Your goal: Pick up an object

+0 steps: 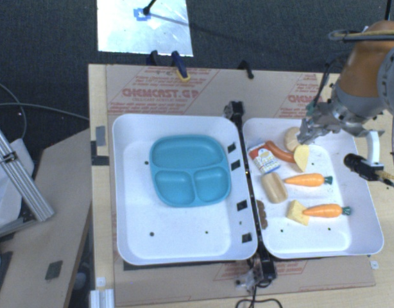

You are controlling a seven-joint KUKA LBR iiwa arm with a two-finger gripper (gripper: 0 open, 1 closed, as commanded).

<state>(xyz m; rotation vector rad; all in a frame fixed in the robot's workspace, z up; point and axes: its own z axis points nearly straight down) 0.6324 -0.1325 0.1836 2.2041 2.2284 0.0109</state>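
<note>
Start at the near edge of the right bin [370,236]: you have a carrot [322,210] lying with its long axis across the bin, leaf end toward the right wall, and a yellow wedge [296,213] touching its blunt end. Just beyond it a second carrot [306,180] lies the same way, with a tan cylinder [273,188] beside it toward the divider between the bins. Farther in, a small packet [264,160] and a red sausage [280,153] sit near that divider, and a pale yellow slice [301,158] lies between the sausage and the second carrot.

Farthest back, by the right bin's far edge, the gripper [309,132] hangs over the bin with its tip just beside a round tan piece [291,137]; the slice lies just nearward of it. Those two are the nearest candidates, so judge the coming move as a short drop rather than a reach.

You cannot tell from this angle whether the tip is spread or shut, and nothing is visibly held. The left bin [133,236] carries a blue divided tray [189,171].
</note>
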